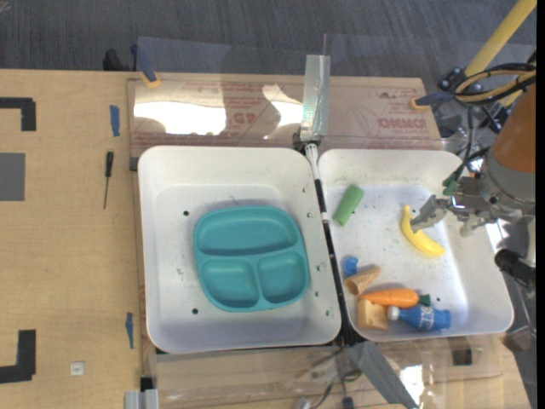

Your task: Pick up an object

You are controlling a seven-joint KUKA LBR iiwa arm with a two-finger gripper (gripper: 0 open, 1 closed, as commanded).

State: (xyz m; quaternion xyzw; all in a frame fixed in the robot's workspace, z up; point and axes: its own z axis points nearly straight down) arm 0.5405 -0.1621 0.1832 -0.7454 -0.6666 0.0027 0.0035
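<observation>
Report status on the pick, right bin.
Gripper open, at the banana in right bin. Banana not lifted. Carrot, blue bottle nearby, not blocking.

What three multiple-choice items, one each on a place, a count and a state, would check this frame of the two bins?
1. Where does the teal divided plate lie?
A. In the left bin
B. In the right bin
C. On the wooden bench outside the bins

2. How many compartments does that plate have?
A. Two
B. Three
C. Five

3. How does the gripper stand to the yellow banana?
A. It is over the left bin, far from it
B. It has lifted it clear above the bench
C. It is right at the banana's upper end, in the right bin

Answers: 1 A, the plate sits in the middle of the left bin. 2 B, one long section above two smaller ones. 3 C, the gripper reaches the banana lying on the right bin floor.
</observation>
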